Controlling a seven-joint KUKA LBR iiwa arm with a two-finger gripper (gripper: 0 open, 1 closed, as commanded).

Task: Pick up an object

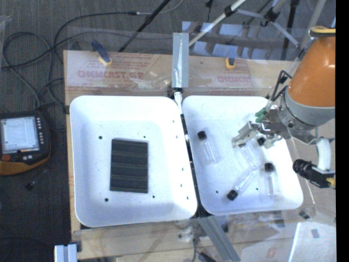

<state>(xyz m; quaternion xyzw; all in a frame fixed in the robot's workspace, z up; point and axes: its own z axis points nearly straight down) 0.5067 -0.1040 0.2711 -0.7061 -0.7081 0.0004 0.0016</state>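
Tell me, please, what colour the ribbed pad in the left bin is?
Black ribbed pad, seen in the camera view.

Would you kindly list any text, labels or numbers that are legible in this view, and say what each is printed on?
Red lettering on the clear sheet behind the bins: too blurred to read with confidence.
Pendant screen at the left: text too small to read.
Clear vials in the right bin: no legible labels.

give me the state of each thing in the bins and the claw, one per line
black ribbed pad: lying flat in the left bin
clear vial: on its side in the right bin, black cap toward the far side
second clear vial: on its side, black cap toward the near edge
third clear vial: on its side near the right wall
claw: over the right bin, nothing seen between its fingers
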